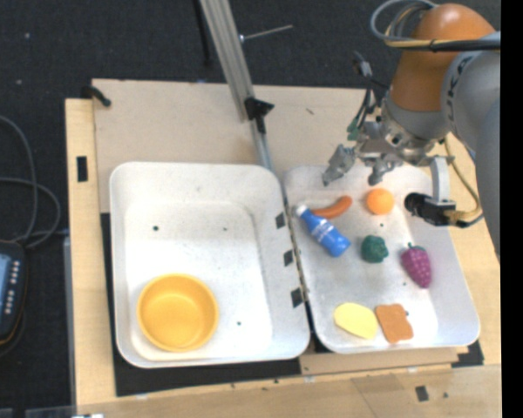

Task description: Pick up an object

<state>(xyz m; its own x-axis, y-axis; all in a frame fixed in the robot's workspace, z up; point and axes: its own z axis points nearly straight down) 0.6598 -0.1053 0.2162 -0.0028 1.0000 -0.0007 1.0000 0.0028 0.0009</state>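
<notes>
Jaws stand spread wide and hold nothing; we see the two-finger gripper (359, 168) over the far edge of the right white bin (458, 273). From it, the orange elongated plastic piece (333, 206) lies at 7 o'clock, the round orange ball (380, 201) at 5 o'clock.

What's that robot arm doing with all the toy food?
The robot arm is trying to pick something up. Its gripper hangs with spread fingers over the far end of the right bin, holding nothing. Below it lie an orange sausage, a blue bottle and an orange ball. Further along are a green lump, purple grapes, a yellow piece and an orange slab. The left bin has a yellow bowl.
</notes>
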